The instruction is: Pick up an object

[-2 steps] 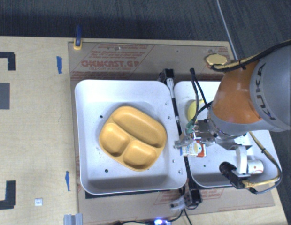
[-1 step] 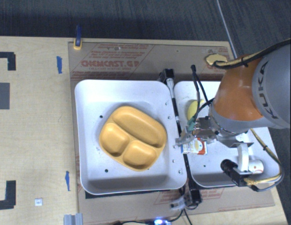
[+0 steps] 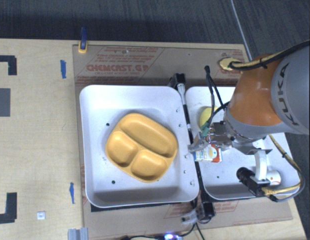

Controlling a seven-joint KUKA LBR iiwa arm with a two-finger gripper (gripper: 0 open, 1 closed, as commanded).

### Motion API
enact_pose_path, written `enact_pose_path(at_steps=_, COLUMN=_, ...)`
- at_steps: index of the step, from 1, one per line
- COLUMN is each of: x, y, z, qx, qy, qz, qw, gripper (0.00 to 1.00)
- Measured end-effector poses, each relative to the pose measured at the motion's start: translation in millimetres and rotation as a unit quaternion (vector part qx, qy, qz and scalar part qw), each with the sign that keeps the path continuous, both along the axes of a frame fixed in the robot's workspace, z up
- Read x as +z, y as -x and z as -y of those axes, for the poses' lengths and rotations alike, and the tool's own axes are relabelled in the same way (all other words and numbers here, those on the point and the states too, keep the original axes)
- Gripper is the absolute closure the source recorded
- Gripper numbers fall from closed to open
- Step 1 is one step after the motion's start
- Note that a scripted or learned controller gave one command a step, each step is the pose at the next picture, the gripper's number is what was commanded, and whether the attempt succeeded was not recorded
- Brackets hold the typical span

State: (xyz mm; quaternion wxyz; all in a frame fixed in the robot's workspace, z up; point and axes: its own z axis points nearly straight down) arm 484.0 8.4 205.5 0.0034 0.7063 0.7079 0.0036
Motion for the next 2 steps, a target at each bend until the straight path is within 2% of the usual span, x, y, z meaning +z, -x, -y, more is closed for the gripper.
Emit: enact_pose_path(at_steps=2, x=21, y=-3, z=-1, qx=0.001, qy=0.0006, qz=0.005, qw=1.0000, gripper=1.00)
